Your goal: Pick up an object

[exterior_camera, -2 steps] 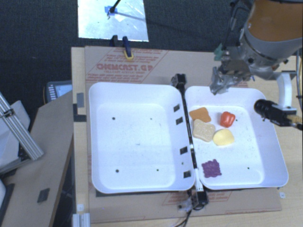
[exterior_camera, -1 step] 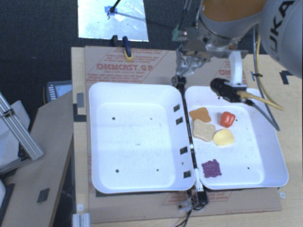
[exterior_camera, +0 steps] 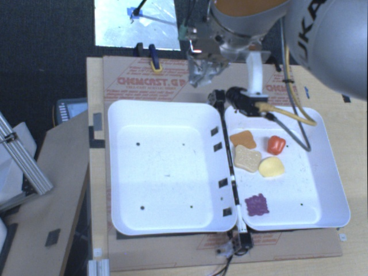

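The right bin [exterior_camera: 322, 183] holds several small items. An orange flat piece [exterior_camera: 242, 138] lies near its far left corner, with a red rounded piece [exterior_camera: 276, 145] to its right. A beige slice [exterior_camera: 248, 158] and a yellow lump [exterior_camera: 271, 167] lie side by side just nearer the front. A purple cluster [exterior_camera: 257, 204] sits alone toward the front. My gripper [exterior_camera: 201, 72] hangs raised above the cardboard behind the bins, near the far end of the divider, apart from all the items.
The left bin [exterior_camera: 167, 165] sits beside the right one, joined by a black-clipped divider [exterior_camera: 227, 165]. Brown cardboard [exterior_camera: 144, 82] lies under both. A blue and yellow clamp [exterior_camera: 154, 59] stands at the back left, and a shiny sheet [exterior_camera: 135, 16] lies beyond.
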